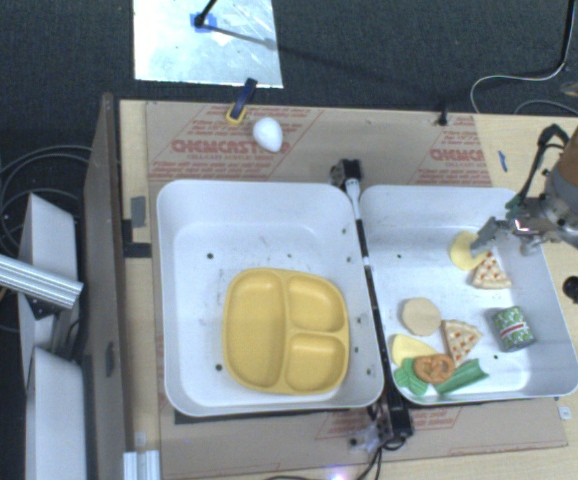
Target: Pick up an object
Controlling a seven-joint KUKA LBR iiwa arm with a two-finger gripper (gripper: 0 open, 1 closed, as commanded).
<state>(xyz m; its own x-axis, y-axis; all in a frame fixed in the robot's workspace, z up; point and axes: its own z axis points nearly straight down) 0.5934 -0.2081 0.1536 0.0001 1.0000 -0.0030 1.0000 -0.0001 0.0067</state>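
Observation:
My gripper hangs over the upper right part of the right bin, open, with nothing between its fingers. Just below it lies a pizza slice, and a yellow disc sits by the left finger. Lower in the same bin are a tan round cookie, a second pizza slice, a green can, a yellow cheese wedge, and an orange ring on a green leaf beside a green pod.
The left bin holds a yellow divided plate. A white egg and a blue-and-yellow tool lie on the cardboard behind the bins. A black clip sits where the bins meet.

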